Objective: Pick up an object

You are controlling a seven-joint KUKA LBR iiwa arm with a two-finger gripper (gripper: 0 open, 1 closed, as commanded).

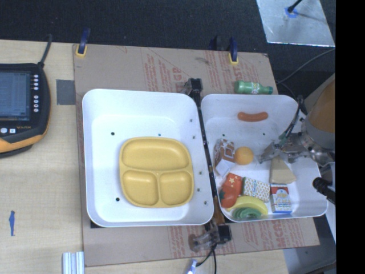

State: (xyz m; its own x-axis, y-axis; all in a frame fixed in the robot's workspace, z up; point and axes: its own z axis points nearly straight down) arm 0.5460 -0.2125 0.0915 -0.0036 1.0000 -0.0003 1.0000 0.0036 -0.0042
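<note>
The right bin (256, 104) holds several items: a sausage (252, 116) at the back, an orange ball (244, 156), a brown packet (224, 151), a red pepper (230, 188), a patterned packet (256, 188), a yellow banana with a green ring (248, 208), a pale cheese wedge (282, 172) and a small red-and-white carton (280, 198). My gripper (283, 149) hangs low at the bin's right side, just behind the cheese wedge and right of the orange ball. I see nothing held in it.
The left bin (100, 113) carries a yellow divided tray (155, 171). A green bottle (253, 87) lies on the cardboard behind the right bin. A tablet controller (20, 107) rests at the far left of the bench. Clamps (81, 44) grip the cardboard's back edge.
</note>
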